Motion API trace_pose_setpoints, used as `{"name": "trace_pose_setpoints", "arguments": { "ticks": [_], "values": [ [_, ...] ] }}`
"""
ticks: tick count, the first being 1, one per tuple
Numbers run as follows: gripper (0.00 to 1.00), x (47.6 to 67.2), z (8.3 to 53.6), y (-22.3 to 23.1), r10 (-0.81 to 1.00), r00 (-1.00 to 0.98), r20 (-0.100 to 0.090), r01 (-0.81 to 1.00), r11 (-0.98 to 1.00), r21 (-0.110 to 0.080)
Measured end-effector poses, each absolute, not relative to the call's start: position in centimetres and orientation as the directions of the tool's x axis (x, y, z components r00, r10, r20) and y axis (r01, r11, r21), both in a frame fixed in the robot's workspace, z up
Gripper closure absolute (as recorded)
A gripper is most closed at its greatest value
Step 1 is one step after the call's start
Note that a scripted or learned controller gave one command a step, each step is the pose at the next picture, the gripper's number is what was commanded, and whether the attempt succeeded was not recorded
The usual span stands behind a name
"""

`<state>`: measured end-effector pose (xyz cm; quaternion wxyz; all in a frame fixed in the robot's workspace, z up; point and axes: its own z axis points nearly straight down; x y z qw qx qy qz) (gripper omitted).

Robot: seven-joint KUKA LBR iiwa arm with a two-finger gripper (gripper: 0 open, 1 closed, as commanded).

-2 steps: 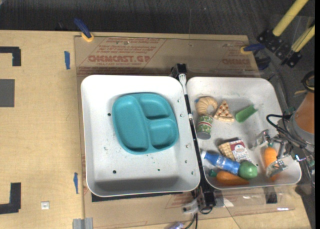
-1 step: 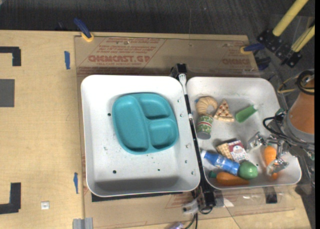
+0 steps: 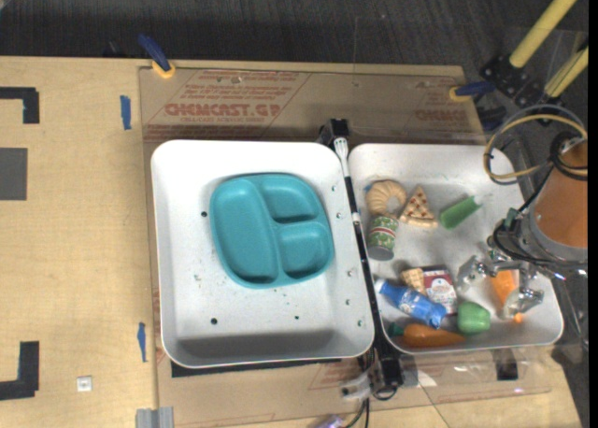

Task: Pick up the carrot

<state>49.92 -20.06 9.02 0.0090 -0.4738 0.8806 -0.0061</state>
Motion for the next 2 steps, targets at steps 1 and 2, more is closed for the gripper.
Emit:
{"name": "trace_pose_setpoints", "arguments": {
  "ticks": [1, 2],
  "values": [
    [0.00, 48.94, 9.04, -20.49, -0.935, -0.354, -0.030, -0.935, 0.354, -0.011],
    [0.00, 49.13, 9.10, -20.09, -0.999, 0.035, -0.030, -0.999, -0.034, -0.028]
  ]
}}
